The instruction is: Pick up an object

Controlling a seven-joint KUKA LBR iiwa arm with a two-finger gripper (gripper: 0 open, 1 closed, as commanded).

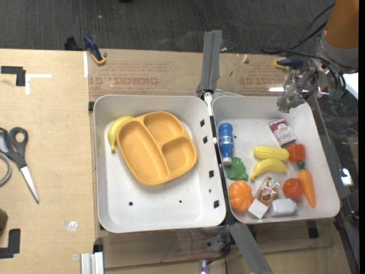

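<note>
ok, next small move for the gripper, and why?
Probably lower toward the red carton. The gripper hangs above the right bin's far edge with nothing between its fingers, and the carton lies just below it in the view, apart from the corn.

Single fixed camera mounted above the table point(45, 153), looking down at a slant from a middling height, framing the left bin point(108, 210) and right bin point(319, 210) side by side with dark floor along the top edge and the arm point(342, 21) entering from the upper right.
</note>
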